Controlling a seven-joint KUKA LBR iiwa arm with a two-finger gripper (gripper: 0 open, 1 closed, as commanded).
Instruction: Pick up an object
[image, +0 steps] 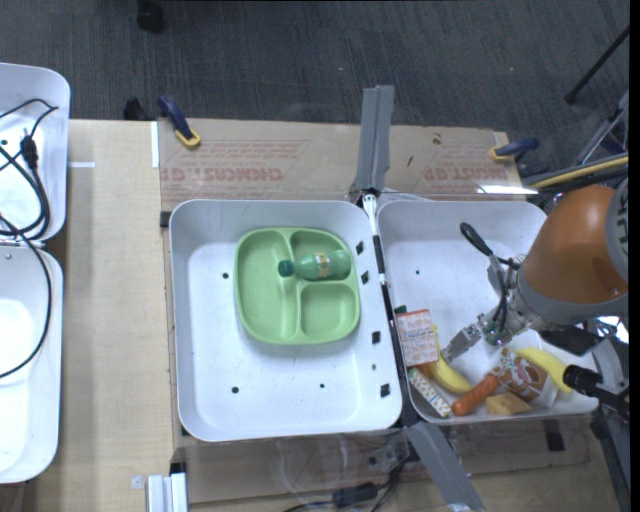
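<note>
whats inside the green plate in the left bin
A small green bottle lies on its side in the green plate, across the upper compartments. The other compartments look bare. The patch of plate under the bottle is covered.

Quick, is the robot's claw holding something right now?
Gripper: cannot be told; it hangs low in the right bin, just above the banana and the snack packet.

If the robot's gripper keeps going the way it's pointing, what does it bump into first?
Probably the banana. The gripper points down and to the picture's left inside the right bin, and the banana lies just beyond its tip, beside the small packet. Height is hard to judge from above.
</note>
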